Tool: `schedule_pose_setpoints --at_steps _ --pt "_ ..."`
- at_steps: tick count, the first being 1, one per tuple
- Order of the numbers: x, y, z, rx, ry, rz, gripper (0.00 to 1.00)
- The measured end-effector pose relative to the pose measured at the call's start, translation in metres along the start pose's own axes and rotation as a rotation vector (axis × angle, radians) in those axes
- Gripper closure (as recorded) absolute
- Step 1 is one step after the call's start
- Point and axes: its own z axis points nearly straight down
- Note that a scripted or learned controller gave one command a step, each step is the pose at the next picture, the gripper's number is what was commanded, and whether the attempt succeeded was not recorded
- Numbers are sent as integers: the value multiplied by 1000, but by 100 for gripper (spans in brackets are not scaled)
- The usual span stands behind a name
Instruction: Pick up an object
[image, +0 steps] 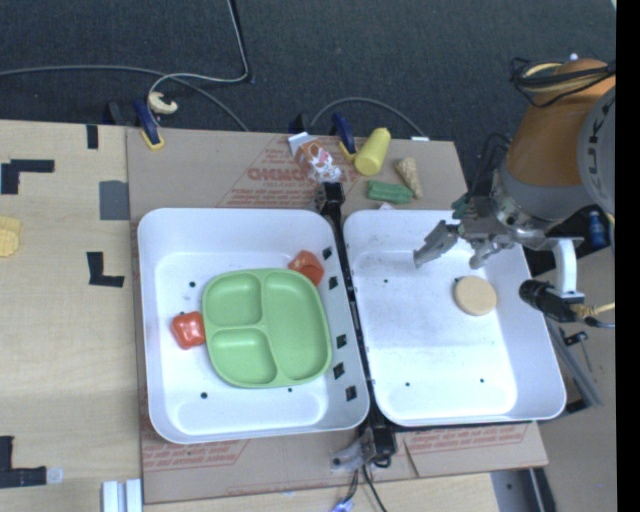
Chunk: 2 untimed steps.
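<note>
A round tan cookie-like disc lies in the right bin, near its right wall. My gripper hovers over the upper part of that bin, just above and left of the disc, open with nothing between its two grey fingers. In the left bin a green divided plate lies flat. A red piece sits at the plate's upper right edge and another red piece at its left edge.
Behind the bins on the cardboard lie a yellow bottle-shaped toy, a green piece, a tan cone-like piece and a small wrapped item. Cables run along the dark floor at the back.
</note>
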Motion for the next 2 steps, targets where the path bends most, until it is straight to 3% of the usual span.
schedule_pose_setpoints --at_steps 1,2 --pt "-67 23 41 0 -2 2 0" --pt "-107 12 46 0 -2 2 0"
